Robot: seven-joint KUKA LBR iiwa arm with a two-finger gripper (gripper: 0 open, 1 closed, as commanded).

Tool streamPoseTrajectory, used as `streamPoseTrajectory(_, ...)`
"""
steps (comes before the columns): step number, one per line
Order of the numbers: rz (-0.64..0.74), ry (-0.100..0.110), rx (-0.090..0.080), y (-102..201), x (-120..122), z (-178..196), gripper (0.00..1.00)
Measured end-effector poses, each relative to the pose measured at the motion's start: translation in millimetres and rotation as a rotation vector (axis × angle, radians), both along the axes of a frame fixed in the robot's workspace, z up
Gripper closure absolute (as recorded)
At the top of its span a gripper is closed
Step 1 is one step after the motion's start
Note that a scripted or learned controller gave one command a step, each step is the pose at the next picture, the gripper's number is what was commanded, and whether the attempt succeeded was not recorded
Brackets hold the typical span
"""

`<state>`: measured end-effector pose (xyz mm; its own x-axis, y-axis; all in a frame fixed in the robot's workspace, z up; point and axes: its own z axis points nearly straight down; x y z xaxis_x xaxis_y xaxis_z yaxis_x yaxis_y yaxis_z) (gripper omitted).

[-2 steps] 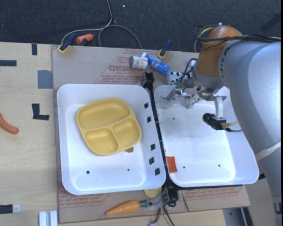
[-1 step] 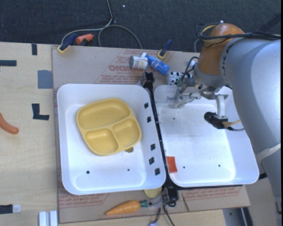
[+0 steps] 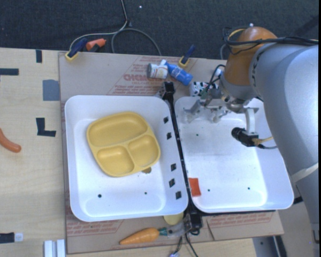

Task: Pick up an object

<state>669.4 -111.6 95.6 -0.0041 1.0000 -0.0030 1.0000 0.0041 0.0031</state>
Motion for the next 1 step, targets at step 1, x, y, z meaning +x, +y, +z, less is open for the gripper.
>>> streamPoseTrajectory(1, -0.003, 0.002, 0.0, 16.5, -0.9, -10.6, 0.0)
